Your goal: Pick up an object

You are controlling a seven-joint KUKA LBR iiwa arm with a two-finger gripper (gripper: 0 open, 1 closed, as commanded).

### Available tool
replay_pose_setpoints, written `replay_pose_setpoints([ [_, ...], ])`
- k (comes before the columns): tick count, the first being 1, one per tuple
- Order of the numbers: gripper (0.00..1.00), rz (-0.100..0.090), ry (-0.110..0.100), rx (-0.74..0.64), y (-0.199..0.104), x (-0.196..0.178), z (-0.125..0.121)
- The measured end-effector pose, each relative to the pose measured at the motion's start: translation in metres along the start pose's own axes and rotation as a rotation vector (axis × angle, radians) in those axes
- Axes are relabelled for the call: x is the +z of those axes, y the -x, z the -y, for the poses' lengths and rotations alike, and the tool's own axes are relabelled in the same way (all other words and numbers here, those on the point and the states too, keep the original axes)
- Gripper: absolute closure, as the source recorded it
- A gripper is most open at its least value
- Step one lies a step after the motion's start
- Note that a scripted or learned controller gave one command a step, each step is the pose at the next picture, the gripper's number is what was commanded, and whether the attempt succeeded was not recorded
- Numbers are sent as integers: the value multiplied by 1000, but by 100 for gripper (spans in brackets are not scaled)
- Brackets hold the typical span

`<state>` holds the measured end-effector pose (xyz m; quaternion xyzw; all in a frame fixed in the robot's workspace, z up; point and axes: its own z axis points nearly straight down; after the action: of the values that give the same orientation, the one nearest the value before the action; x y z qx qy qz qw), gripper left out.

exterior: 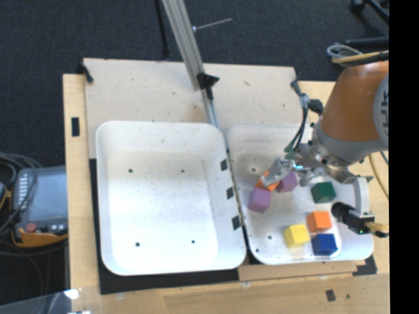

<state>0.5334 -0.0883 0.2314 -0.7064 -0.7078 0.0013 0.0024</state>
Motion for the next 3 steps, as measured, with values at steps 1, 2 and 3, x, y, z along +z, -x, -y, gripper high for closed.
replay_pose_setpoints([
  [1,0,1,6,4,0,-3,-1],
  [2,0,3,1,5,1,40,2],
  [3,0,3,0,5,9,88,-4],
])
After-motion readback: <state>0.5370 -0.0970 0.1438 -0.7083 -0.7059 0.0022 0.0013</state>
